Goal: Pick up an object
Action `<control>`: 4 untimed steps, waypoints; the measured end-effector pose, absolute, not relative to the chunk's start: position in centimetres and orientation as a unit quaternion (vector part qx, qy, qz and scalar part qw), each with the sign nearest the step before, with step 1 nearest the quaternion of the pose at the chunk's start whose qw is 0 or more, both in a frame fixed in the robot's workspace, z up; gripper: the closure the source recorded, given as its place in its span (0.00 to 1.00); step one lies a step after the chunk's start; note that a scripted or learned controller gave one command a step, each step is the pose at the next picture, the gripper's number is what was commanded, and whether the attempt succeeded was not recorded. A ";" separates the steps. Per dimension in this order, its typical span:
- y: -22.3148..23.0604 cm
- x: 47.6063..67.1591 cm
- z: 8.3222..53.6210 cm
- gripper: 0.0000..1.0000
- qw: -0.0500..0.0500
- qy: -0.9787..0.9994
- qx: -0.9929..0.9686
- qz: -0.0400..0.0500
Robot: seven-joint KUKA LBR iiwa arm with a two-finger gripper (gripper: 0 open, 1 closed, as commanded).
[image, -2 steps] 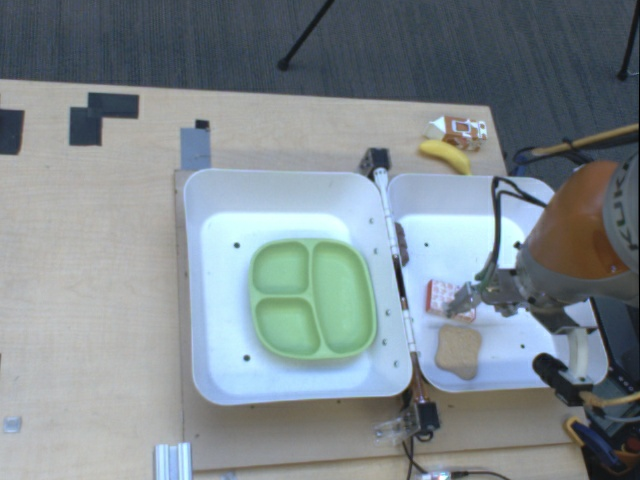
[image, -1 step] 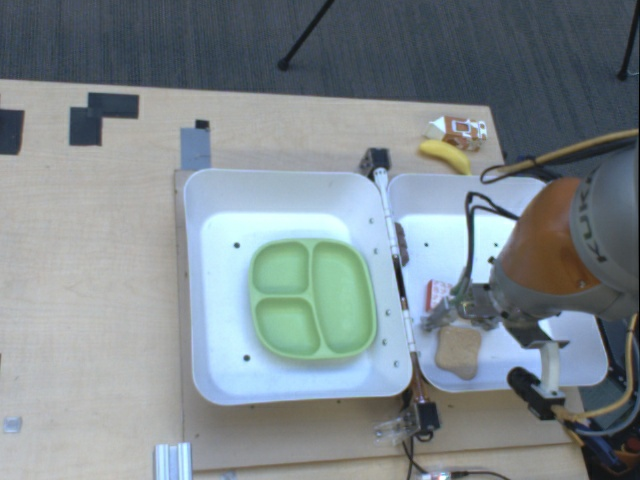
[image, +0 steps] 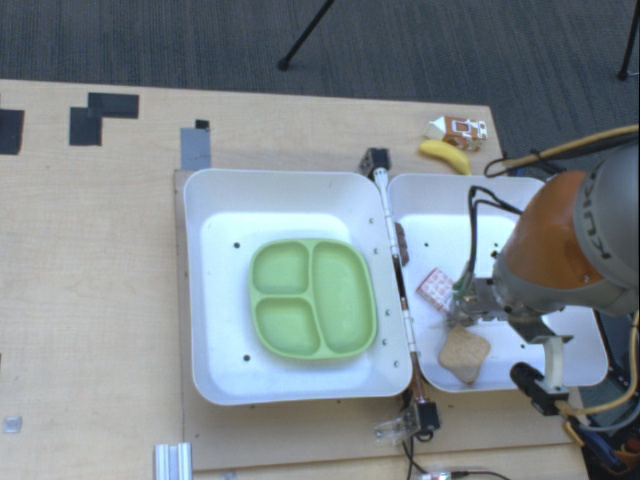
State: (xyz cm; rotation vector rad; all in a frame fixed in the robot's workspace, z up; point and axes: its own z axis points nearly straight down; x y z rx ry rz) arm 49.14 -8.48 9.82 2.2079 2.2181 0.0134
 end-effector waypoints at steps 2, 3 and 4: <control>-8.4 49.3 10.9 1.00 0.007 0.710 0.704 0.006; -8.4 49.3 10.9 0.00 0.007 0.710 0.704 0.006; -8.3 49.4 11.9 1.00 0.008 0.711 0.703 0.007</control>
